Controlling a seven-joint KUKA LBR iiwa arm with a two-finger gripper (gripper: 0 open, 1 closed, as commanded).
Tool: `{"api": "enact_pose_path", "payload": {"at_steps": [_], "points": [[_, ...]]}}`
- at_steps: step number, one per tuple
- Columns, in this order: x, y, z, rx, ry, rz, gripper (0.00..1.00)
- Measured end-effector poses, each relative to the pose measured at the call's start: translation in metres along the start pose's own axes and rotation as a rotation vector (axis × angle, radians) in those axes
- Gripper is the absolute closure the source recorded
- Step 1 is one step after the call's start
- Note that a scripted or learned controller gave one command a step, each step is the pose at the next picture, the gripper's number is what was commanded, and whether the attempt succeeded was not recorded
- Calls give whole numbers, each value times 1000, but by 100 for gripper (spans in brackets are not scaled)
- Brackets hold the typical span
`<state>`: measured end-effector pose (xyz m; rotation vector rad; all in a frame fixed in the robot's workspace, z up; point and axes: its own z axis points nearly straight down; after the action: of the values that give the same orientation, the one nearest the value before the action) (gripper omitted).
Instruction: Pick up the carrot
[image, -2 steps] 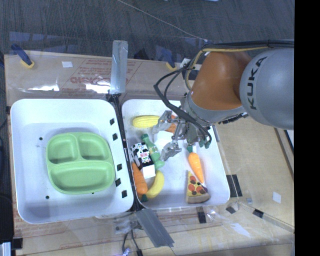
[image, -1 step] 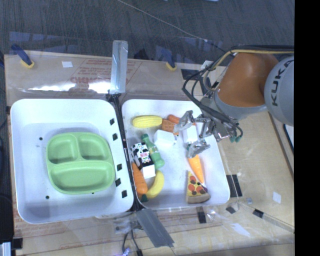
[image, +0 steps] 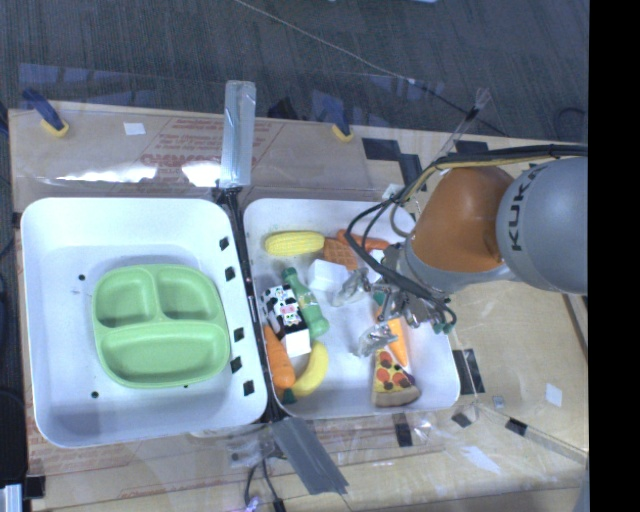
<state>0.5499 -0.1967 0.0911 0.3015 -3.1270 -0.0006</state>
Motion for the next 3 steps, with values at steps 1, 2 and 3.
{"api": "enact_pose_path", "payload": {"at_steps": [1, 2, 3], "points": [[45, -4, -1, 0, -1, -200, 0], [43, -2, -12, 1, -4, -208, 100], [40, -1, -22, 2, -6, -215, 100]]}}
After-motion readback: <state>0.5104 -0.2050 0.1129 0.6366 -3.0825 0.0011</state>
